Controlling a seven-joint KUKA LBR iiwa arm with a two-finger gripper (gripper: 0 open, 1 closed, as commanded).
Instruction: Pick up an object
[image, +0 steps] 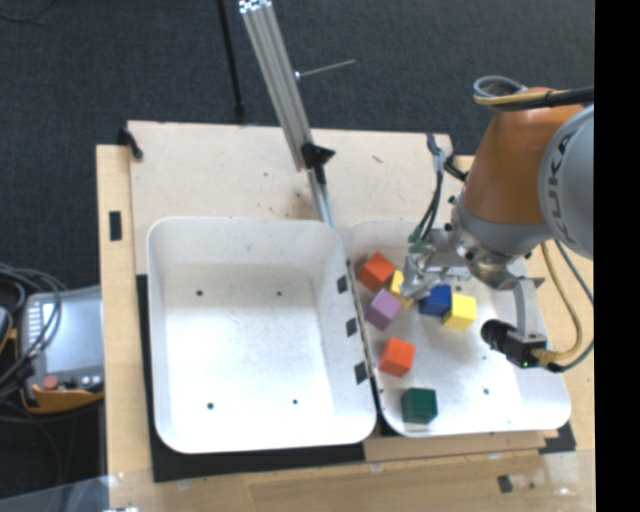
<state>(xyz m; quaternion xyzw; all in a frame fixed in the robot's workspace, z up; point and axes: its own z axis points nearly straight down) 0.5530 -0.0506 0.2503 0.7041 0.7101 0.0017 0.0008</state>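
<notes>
The right bin (530, 405) holds several small blocks: an orange cube (377, 270) at the top left, a purple cube (383, 308), a second orange cube (397, 356), a green cube (420, 405) near the front rim, a blue cube (436, 301) and a yellow cube (460, 310) side by side. A sliver of another yellow block (398, 283) peeks out beside the gripper. My gripper (420, 277) hangs low over the bin's upper middle, just left of the blue cube, under the grey and orange wrist. Its fingertips are hard to make out.
The left bin (250, 330) sits beside the right one, their rims meeting at the centre. A slanted aluminium bar (285, 90) crosses the back of the bench. Cables and a black connector (510, 340) hang off the wrist over the right bin.
</notes>
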